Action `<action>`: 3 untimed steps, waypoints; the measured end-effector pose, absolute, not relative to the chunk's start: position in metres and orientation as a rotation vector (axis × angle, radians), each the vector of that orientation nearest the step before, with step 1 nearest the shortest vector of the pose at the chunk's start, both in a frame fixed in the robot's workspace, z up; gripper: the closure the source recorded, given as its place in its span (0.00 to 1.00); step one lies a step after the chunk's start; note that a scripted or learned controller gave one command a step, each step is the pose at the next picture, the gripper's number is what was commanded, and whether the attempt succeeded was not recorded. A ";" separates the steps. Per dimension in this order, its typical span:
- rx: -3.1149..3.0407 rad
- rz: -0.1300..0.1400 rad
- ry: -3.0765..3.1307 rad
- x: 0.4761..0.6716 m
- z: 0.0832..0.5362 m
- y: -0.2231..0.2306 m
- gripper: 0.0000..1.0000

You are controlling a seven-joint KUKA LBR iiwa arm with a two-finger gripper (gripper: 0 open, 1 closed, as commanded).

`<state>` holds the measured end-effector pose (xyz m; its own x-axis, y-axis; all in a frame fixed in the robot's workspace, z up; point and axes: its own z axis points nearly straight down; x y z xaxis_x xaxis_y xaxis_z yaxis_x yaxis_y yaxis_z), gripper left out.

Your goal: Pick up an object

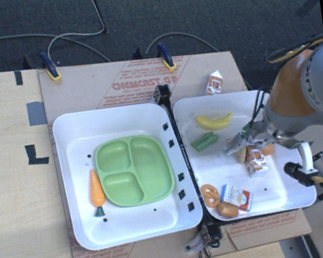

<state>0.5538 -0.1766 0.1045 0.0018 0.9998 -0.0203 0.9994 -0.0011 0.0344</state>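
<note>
The bench [13, 176] is seen from above, with a cardboard sheet [143, 80] laid on it and held by two clamps [51, 68] at its far edge. Two white bins are set side by side on the cardboard. The left bin [67, 138] is occupied by a green divided plate [134, 170], and an orange carrot [96, 188] is laid just beside the plate's left edge. The right bin [278, 198] is reached into from the right by the grey arm [300, 97] with its orange band. The pincer [242, 142] is lowered near the middle of that bin, close above a small brown and white packet [256, 161]; whether its fingers are wide or narrow cannot be told, and nothing is seen held between them. A yellow banana [214, 121] is placed near the bin's far wall, with a green pod [204, 142] just in front of it. At the near edge a pretzel [209, 193], a small red and white carton [235, 196] and an orange lump [227, 210] are gathered closely together. A small milk carton [214, 83] is left on the cardboard beyond the right bin.
</note>
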 end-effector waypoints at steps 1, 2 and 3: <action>2.192 0.019 2.190 0.551 0.104 -0.174 0.00; 2.192 0.019 2.190 0.552 0.103 -0.173 0.00; 2.193 0.011 2.180 0.556 0.101 -0.165 0.00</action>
<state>0.5557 -0.1649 0.1012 0.0064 0.9995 -0.0295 0.9992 -0.0052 0.0400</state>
